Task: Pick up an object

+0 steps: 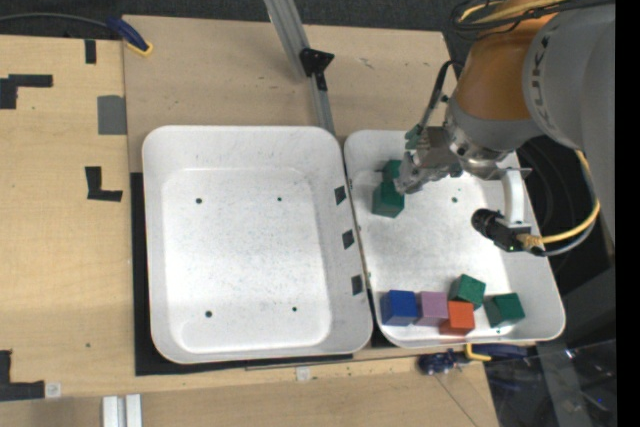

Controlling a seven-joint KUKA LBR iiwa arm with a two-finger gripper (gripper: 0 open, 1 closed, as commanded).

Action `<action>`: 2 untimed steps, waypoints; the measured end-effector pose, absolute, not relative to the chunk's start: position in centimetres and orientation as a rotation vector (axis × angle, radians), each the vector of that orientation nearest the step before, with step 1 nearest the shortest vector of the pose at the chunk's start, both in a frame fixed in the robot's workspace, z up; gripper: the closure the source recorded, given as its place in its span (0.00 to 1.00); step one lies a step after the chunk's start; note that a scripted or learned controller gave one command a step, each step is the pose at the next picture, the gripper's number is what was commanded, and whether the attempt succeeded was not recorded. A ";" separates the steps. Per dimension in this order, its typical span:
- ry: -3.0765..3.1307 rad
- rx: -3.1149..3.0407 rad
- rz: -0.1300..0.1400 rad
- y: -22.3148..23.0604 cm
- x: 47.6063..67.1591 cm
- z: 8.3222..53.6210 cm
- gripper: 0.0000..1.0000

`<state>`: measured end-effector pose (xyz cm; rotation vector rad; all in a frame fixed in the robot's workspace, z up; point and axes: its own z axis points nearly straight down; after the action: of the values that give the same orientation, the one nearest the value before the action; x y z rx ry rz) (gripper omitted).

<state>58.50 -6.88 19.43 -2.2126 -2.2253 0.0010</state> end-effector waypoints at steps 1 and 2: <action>-2.227 -2.213 -0.001 -2.4 57.2 20.9 1.00; -2.227 -2.211 0.002 2.8 55.5 20.7 1.00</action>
<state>55.45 2.81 20.68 -2.2113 -2.2265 0.0022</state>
